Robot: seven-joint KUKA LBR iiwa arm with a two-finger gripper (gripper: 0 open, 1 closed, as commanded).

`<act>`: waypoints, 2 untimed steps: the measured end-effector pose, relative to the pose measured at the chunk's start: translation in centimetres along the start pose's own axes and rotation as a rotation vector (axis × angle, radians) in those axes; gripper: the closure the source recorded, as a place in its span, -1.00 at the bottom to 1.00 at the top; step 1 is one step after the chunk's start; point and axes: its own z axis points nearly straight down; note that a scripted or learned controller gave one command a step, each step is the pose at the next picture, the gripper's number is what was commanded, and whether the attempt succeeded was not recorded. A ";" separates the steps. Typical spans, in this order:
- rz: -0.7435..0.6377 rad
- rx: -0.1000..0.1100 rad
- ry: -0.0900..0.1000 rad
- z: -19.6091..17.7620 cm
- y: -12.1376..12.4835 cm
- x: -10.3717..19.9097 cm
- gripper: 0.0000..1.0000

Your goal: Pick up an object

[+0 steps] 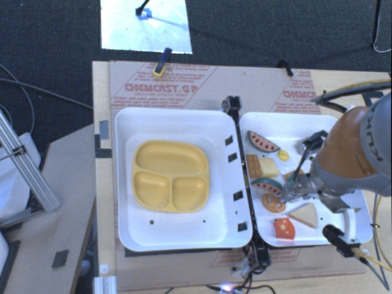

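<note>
Tool (290,188) sits low in the right bin (343,120), over the middle of the food pile; fingers too small and dark to read, so cannot tell apart or together, and cannot tell if anything is between them. Tool tip is at or just above the lower watermelon slice (267,186), with the tomato slice (273,203) just below it. Contact unclear.

Arm (352,158) comes in from the right, grey body with orange band bulking over the bin's right half, wrist angled down and left toward the toys. It hides part of the bin floor.

Right bin contents, all toy food: upper watermelon slice (263,142) near the top left, small yellow piece (283,155) beside it, cracker (252,163) and cheese square (267,166) touching side by side, pale bread wedge (305,215) low in the bin, red strawberry-like piece (284,228) at the bottom edge.

Left bin (177,118) holds a yellow divided tray (171,175), three compartments, lying flat and centred. Bins sit side by side, joined by a black clip strip (240,176).

Counter (202,84) is covered in printed brown paper; yellow-handled tool-like item (162,63) lies at its back edge. Dark carpet floor (55,35) behind, pale sheet (146,16) on it. Aluminium rail (21,158) and cables at left.
</note>
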 end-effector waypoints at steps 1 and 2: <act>-0.002 -0.002 0.000 -1.0 0.1 0.0 1.00; -0.001 -0.002 0.000 -1.0 0.1 0.0 -1.00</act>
